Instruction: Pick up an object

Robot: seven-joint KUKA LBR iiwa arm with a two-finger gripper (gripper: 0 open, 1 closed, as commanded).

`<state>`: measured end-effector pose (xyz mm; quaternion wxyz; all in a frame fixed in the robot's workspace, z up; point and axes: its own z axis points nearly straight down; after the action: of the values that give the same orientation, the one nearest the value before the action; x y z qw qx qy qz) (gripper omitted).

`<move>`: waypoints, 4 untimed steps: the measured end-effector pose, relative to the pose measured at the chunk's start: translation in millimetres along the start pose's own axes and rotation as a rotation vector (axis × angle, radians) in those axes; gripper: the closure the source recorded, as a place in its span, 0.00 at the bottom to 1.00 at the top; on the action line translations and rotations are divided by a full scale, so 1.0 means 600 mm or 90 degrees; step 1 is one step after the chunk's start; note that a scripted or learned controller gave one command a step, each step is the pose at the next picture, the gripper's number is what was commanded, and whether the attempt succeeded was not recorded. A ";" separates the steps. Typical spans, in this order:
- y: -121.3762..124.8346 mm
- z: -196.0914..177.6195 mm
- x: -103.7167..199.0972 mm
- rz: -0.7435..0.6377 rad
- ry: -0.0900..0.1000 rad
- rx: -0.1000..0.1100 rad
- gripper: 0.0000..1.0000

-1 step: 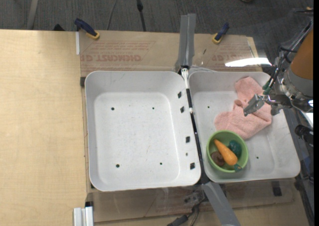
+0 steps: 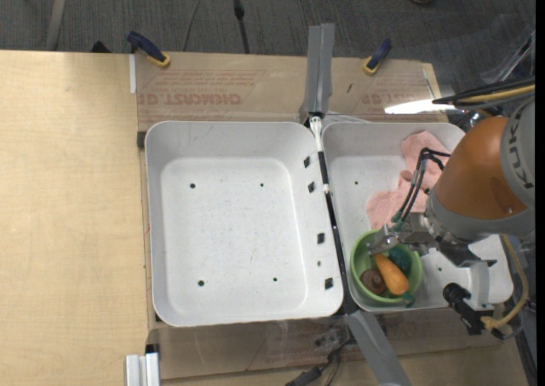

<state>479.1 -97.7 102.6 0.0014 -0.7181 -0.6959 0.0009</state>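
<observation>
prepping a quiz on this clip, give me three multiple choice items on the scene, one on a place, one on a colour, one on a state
1. Where is the green bowl?
A. right bin, near corner
B. left bin, centre
C. on the cardboard

2. What colour is the cloth in the right bin?
A. blue
B. pink
C. black

3. How does the bowl stand?
A. upside down
B. upright, with things in it
C. on its side

Key: 1 A, it sits low in the right bin by the divider. 2 B, the crumpled cloth is pale pink. 3 B, its opening faces up, with an orange item inside.
</observation>
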 end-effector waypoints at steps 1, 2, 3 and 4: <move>0.187 0.018 -0.061 -0.081 -0.001 -0.001 0.00; 0.151 0.017 0.003 -0.349 -0.001 -0.002 0.00; 0.189 0.017 -0.145 -0.311 -0.001 -0.002 0.00; 0.234 0.016 -0.014 -0.371 -0.002 -0.004 0.00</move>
<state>619.1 -110.8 92.3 -0.0016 -0.4881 -0.8728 -0.0003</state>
